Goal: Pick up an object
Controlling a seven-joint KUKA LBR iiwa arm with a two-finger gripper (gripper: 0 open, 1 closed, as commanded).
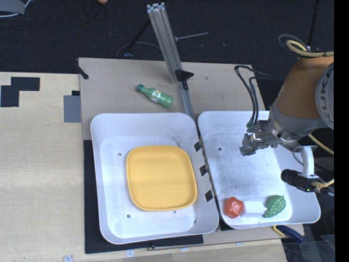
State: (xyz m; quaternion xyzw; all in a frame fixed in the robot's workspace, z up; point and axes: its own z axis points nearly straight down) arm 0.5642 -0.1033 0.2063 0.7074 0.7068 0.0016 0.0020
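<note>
In the right bin (229,168), near its front edge, lie a red tomato-like piece (233,207), a small white block (253,207) and a green broccoli-like piece (274,205) in a row. My gripper (250,147) hangs over the middle of that bin, above and behind these pieces, well apart from them. Nothing shows between its tips. A yellow square plate (161,177) lies in the left bin (109,146).
A green bottle (155,95) lies on its side on the bench behind the left bin. A slanted metal rail (168,37) rises behind the bins. Black clips (203,170) sit along the divide between the bins. The arm's cables (252,94) loop over the right bin's back.
</note>
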